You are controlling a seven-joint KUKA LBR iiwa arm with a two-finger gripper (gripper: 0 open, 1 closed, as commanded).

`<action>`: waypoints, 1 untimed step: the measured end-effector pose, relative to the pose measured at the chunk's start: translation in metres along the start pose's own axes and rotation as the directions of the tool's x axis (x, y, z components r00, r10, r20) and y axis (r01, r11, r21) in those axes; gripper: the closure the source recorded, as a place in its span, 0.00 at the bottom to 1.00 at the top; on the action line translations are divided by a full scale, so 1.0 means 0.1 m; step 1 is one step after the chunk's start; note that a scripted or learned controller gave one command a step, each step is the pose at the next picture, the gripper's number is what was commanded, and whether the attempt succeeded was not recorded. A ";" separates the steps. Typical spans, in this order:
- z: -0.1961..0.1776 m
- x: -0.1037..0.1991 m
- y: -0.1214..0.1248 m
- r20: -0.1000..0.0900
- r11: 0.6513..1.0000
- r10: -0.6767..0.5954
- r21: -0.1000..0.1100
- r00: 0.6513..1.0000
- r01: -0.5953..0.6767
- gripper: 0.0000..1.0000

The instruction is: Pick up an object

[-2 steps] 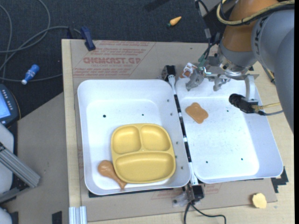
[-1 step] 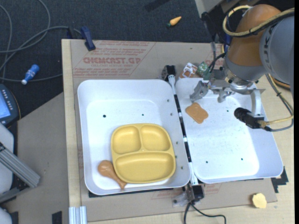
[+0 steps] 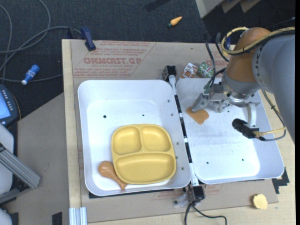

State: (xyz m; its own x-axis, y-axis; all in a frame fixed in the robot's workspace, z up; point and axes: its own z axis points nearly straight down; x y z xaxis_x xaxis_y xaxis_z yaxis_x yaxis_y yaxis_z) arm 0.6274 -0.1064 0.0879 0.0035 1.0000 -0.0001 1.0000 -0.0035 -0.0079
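Reading across the brown board (image 3: 112,60) under the bins, red print spells out what looks like "CHEMCAST GP", with smaller red lines above and below it too fine to make out. A blue clamp (image 3: 87,37) bites the board's top left edge.

Over to the left bin (image 3: 93,107): a yellow divided plate (image 3: 142,153) sits in it, two small compartments at the top, one long one below, nothing lying in any of them. Tucked against the plate's lower left corner is an orange drumstick-shaped toy (image 3: 110,171), touching the rim.

Now the right bin (image 3: 234,163): a flat tan-orange piece (image 3: 198,115) lies near its left wall, up in the upper half. The gripper (image 3: 209,102) hangs right over it, just above and to its right, close enough that contact can't be judged. Whether those fingers are spread or closed I cannot tell from this angle; nothing is visibly held between them.

Behind the right bin, a small crumpled packet (image 3: 198,70) with green and white print rests on the board, its lettering unreadable. Off the bench, a small orange item (image 3: 175,20) lies on the dark carpet, a blue bottle (image 3: 31,73) at far left, and a yellow lump (image 3: 259,201) sits by the board's lower right corner.
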 end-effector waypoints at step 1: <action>0.04 0.14 -0.20 -0.002 1.000 -0.002 -0.003 1.000 0.002 0.00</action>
State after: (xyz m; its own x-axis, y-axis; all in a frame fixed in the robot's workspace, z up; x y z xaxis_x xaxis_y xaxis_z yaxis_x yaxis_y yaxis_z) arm 0.6076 -0.0920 0.0840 0.0013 1.0000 0.0016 1.0000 -0.0013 -0.0047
